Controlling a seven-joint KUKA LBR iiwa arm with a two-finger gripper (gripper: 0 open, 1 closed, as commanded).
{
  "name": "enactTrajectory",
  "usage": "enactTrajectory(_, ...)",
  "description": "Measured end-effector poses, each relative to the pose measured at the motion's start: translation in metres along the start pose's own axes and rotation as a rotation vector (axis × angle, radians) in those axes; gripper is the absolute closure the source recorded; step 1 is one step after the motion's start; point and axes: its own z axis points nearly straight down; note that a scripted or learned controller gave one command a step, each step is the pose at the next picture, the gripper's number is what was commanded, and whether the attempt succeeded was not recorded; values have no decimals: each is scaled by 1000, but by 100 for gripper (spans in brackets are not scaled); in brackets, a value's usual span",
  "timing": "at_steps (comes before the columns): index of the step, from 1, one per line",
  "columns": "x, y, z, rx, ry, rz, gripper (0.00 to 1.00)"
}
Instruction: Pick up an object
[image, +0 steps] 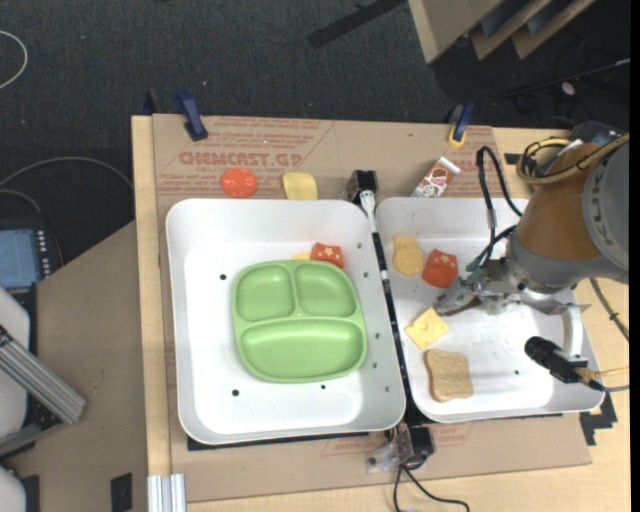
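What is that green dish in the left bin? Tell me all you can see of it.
The green plate looks like smooth plastic, a rounded rectangle split into three compartments: two small ones at the far side and one wide one nearer the camera. It lies flat, about mid-floor in the left bin. A red piece sits right at its far edge; whether they touch I cannot tell.

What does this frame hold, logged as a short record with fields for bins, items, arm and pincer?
left bin: shallow white bin holding a green three-compartment plastic plate; small red block at the plate's far edge
right bin: shallow white bin holding a toast-shaped slice, yellow cheese wedge, red pepper-like piece, pale yellow piece
arm: reaches in from the right
pincer: low, between red piece and cheese
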Motion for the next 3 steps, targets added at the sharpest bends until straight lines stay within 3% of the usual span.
enactTrajectory(1,19,41,-1,-12,-1,-8,0)
enactTrajectory(2,41,67,-1,-11,0,-9,0)
enactTrajectory(3,39,67,-13,-16,-1,-8,100)
